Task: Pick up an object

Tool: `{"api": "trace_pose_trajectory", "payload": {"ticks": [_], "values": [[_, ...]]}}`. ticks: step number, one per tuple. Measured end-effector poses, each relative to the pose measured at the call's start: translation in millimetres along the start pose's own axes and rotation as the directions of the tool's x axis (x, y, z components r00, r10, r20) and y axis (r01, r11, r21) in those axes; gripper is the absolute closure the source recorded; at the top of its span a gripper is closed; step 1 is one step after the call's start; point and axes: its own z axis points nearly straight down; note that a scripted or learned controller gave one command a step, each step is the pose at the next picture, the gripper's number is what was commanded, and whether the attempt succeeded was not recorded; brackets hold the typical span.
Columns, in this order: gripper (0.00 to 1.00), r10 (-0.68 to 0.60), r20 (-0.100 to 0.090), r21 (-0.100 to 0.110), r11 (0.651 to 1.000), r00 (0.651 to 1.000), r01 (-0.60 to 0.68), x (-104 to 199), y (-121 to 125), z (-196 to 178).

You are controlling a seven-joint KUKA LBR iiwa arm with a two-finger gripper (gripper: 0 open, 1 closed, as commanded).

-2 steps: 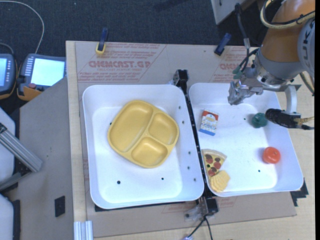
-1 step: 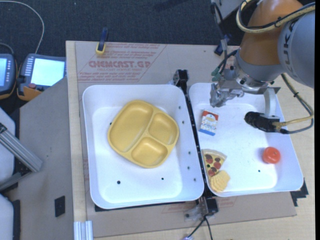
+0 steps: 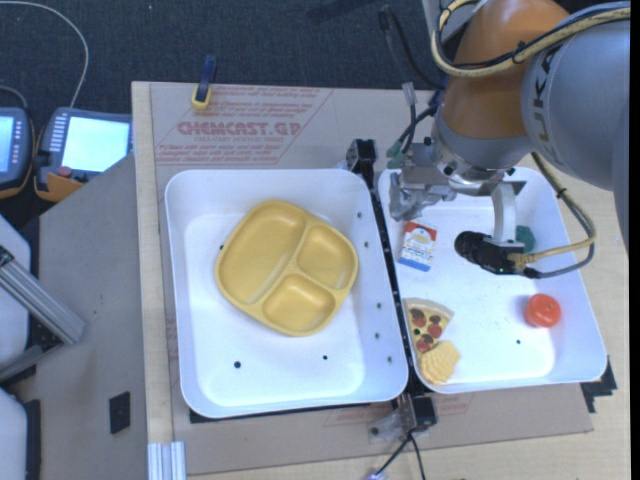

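Observation:
In the right bin [image 3: 575,353], a small white carton [image 3: 418,246] with a red top and blue print lies near the left wall. My gripper [image 3: 407,204] hangs just above the carton's far end, close to the divider between the bins. Nothing shows held in it. A toy pizza slice [image 3: 427,322] and a yellow cracker [image 3: 440,361] lie at the bin's front left. An orange-red round fruit [image 3: 543,310] sits toward the right. A green item [image 3: 525,236] peeks out behind the wrist hardware.
The left bin [image 3: 190,298] holds a yellow divided plate [image 3: 287,265]. Behind the bins lies a cardboard sheet [image 3: 250,123] with a blue-and-yellow clip [image 3: 204,82]. The arm's bulk covers the right bin's far end.

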Motion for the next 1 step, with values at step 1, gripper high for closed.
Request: {"api": "trace_pose_trajectory", "payload": {"ticks": [1], "values": [[1.00, 0.001, 0.000, 0.002, 1.000, 1.000, -0.001, 50.8, -18.0, 13.2]]}}
